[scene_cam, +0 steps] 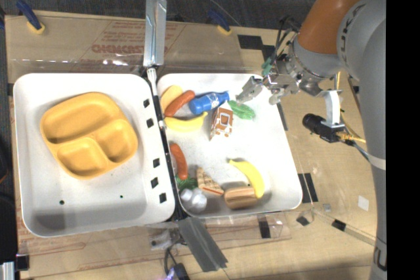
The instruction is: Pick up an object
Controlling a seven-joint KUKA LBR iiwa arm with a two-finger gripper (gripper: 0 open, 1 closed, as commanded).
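My gripper (262, 90) hangs over the back right edge of the right bin (283, 160), open, with nothing between its fingers (249, 89). Just below and left of it lies a green object (244, 111). Further left are a blue bottle (209, 101), a red sausage (183, 102) and a yellow banana-like piece (184, 124). A small orange and white carton (223, 122) stands near the bin's middle. At the front lie a banana (249, 176), a bun (239, 196), a wedge-shaped slice (209, 183), a silver ball (193, 201) and a red pepper (178, 158).
The left bin (39, 206) holds a yellow divided tray (88, 133). A metal bar (155, 29) stands upright behind the rim shared by the two bins. The bare wooden bench (328, 174) lies right of the right bin.
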